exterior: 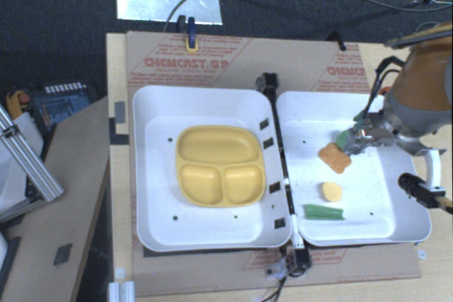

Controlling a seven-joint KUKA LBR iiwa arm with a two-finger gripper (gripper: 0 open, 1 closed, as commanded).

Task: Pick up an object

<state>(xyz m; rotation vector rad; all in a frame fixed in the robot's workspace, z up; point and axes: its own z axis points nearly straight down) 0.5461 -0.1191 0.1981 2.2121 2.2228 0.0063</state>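
In the right bin [403, 226] lie an orange-brown chunk [335, 158], a small yellow piece [331, 192] and a green bean-like strip [323, 211]. My gripper [356, 138] reaches in from the right and sits low, just right of and above the orange-brown chunk, close to touching it. A green item [345, 138] shows right at the gripper's tip. The arm's grey body and orange band [425, 81] cover the bin's far right corner.
The left bin [152, 173] holds a yellow three-compartment tray [218, 165]. Black clips [270, 85] run along the seam between the bins. Both bins rest on a cardboard sheet [212, 56]. Cables cross the dark floor behind.
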